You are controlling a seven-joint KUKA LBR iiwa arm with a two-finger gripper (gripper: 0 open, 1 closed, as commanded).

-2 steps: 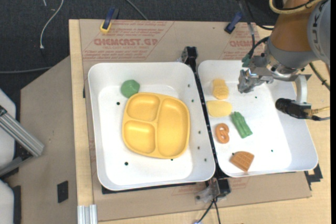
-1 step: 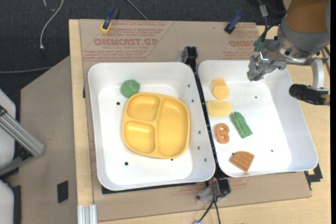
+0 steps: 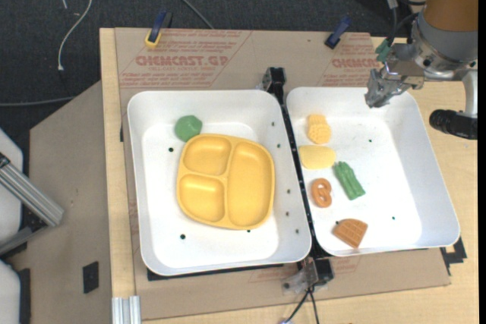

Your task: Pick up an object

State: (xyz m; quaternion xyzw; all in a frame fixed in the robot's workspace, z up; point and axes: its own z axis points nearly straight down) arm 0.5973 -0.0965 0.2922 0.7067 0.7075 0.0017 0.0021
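- Small toy foods are the likely pick, and they lie in a loose column along the left side of the right-hand shallow white bin [image 3: 425, 163]: a yellow-orange corn-like piece [image 3: 320, 129] at the top, a pale yellow rounded piece [image 3: 317, 157] just below it, an orange pretzel-shaped piece [image 3: 321, 193], a green ridged stick [image 3: 349, 180] beside that, and a brown wedge like a slice of bread [image 3: 350, 231] nearest the front rim.
- All look like light, hard moulded plastic: stiff, smooth, apt to skid on the slick bin floor if nudged off-centre.
- My judgement is that the green ridged stick offers the best hold, taken across its narrow width at mid-length; its ridges should resist slipping.
- Rounded pieces such as the pale yellow one may squirt out unless gripped across the middle.
- In the left-hand white bin [image 3: 148, 163] sits a yellow divided plastic plate [image 3: 226, 180] with a small green lump [image 3: 187, 127] touching its far corner; the plate is too broad for an easy pinch.
- The two-finger gripper [image 3: 377, 93] hangs over the right bin's far rim, well apart from the toys; whether its fingers are spread or pressed together I cannot tell.
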